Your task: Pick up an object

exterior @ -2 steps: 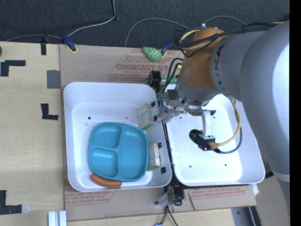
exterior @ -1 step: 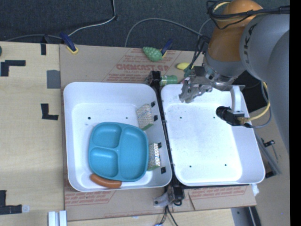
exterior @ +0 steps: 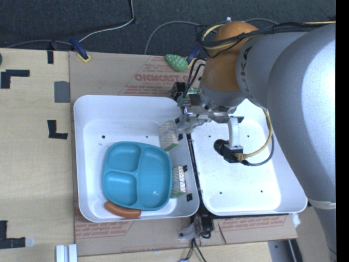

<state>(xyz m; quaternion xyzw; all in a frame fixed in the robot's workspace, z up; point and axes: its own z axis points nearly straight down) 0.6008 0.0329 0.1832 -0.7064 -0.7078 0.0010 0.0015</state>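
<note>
In the left bin (exterior: 90,146) lies a blue three-part plate (exterior: 136,174). An orange sausage (exterior: 122,210) rests against the plate's near edge. A small grey-green pad (exterior: 168,135) lies by the bin's right wall, and a patterned flat piece (exterior: 179,180) sits by the plate's right side. My gripper (exterior: 184,119) hangs over the wall between the two bins, right above and beside the grey-green pad. The wrist hides its tips.
The grey arm with its orange band (exterior: 229,64) covers the back of the right bin (exterior: 240,190). A black cable plug (exterior: 229,149) hangs from the wrist over that bin. A green object (exterior: 176,62) lies on the cardboard behind the bins.
</note>
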